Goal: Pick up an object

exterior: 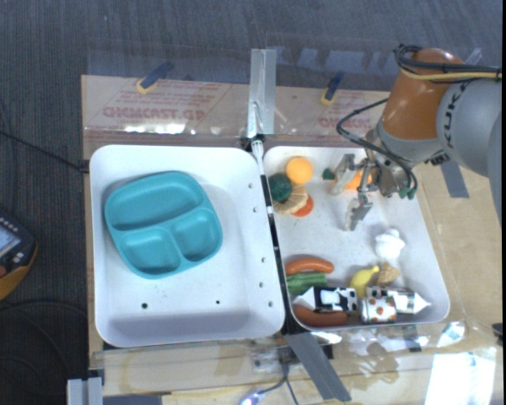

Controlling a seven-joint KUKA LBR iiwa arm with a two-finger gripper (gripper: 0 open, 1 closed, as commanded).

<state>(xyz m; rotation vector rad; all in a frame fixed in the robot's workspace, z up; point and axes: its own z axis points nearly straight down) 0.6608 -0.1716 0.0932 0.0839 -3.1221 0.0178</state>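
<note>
Orange ball left of gripper | apart | grip state unclear

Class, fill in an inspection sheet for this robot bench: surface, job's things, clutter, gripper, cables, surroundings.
Surface: two white bins, left bin and right bin, side by side.
Job's things: orange ball, white lump, sausage and other toys lie in the right bin.
Clutter: teal divided tray in the left bin.
Gripper: gripper above the right bin's floor, holding nothing visible.
Cables: black cable by the wrist.
Surroundings: dark carpet; handheld device at left.
</note>
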